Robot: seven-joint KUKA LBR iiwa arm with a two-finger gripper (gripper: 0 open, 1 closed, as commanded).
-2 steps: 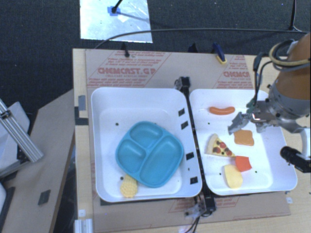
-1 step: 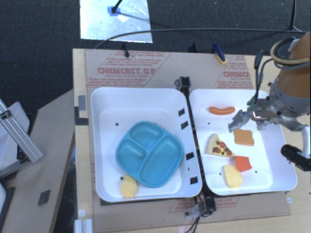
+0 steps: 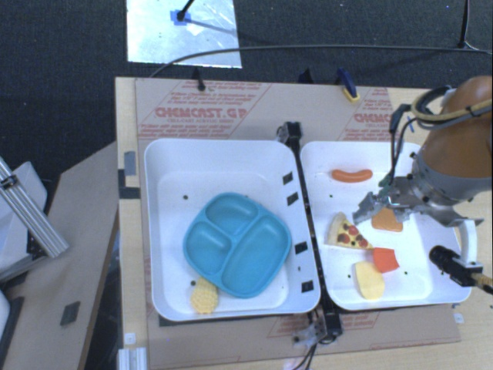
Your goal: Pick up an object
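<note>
Lowest in my frame sat the small round yellow waffle-like piece (image 3: 204, 297), resting in the lower left corner of the left bin (image 3: 166, 176) and just touching the edge of the blue divided plate (image 3: 237, 243). That plate lay tilted across the middle of the left bin, its three compartments bare.

Across the black divider, in the right bin (image 3: 320, 284), I could see five toy food items. At the lower middle lay a pale yellow chunk (image 3: 370, 280), and just above and to its right a red-orange block (image 3: 386, 260), the two nearly touching. To the left of those sat a pizza slice (image 3: 347, 233) with red dots on it. Near the upper part of the bin, well apart from the rest, lay a sausage (image 3: 352, 176).

From the right of the frame my arm reached in, its orange band filling the upper right. I saw the gripper (image 3: 383, 210) low over the centre of the right bin, directly at an orange wedge (image 3: 387, 221) that showed just beneath the grey metal fingers. Whether those fingers stood apart or pressed together I could not tell, nor whether the wedge lay between them or merely under them.

Both bins rested on a brown board printed with red lettering.
</note>
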